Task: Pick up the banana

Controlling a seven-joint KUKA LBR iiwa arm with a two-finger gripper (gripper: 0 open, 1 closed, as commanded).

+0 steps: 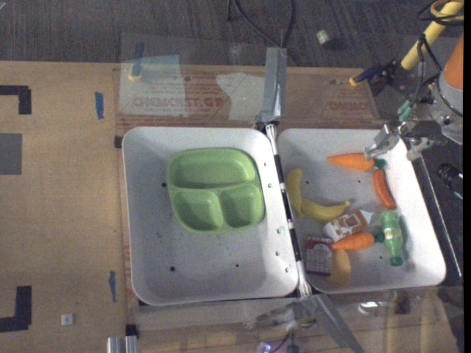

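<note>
Nearest the lens, along the front wall of the right bin point(433, 269), a small red-and-white packet point(319, 257) lies beside a pale rounded item point(340, 268), with an orange carrot point(355, 241) and a green bottle point(392, 236) just behind them. A white carton with red print point(347, 225) sits next to that carrot. On the left side of the same bin, close to the divider between the bins, rests the banana point(310, 201), yellow and curved, one end pointing toward the back wall and the other bending right toward the carton. A second carrot point(353, 162) lies near the bin's back wall, and a reddish-orange sausage-shaped item point(383, 189) lies just right of it. The gripper point(396, 139) hovers over the back right corner of that bin, well apart from the banana, touching nothing that can be made out; whether its jaws are spread or pressed together cannot be told from this angle. In the left bin point(147, 271), a green divided tray point(215, 189) sits toward the back.
</note>
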